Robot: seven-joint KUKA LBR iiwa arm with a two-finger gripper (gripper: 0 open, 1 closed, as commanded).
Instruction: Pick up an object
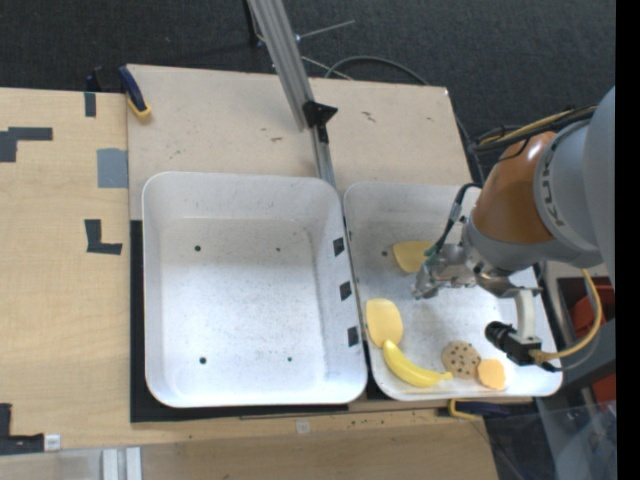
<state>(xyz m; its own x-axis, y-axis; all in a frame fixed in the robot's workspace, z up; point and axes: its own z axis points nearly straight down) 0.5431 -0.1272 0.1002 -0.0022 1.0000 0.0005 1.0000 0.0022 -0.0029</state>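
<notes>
Seen from above at a slant: a wooden worktop (230, 118) carrying two shallow white bins side by side. Landmark for all places here: the right bin (372, 218).

Reaching in over that bin's right rim, a grey arm (580, 188) with an orange band (510, 203). End effector (432, 286) low over the middle of the right bin, just below and to the right of a pale yellow piece (408, 257). Cannot tell whether clenched or released; nothing visibly grasped.

Risks, judged from this layout: a closing on bare bin floor, since the end effector appears to sit beside the pale yellow piece rather than over it. Also possible: a nudge pushing that flat, thin-looking piece away, or a slip off its smooth rounded edge. Low profile leaves little to clamp.

Look of the likely target: small, flat, soft yellow, rounded, lying in the upper middle of the right bin, partly hidden by the tool.

Other candidates toward the right bin's near edge: a rounded yellow object (384, 320) by its left wall, a banana (410, 368) just below that, a speckled brown cookie (460, 358) further right, and a small orange round piece (491, 373) beside the cookie. All apparently plastic toy food, well apart from the end effector.

Left of the right bin, touching it: the left bin (160, 228).
</notes>
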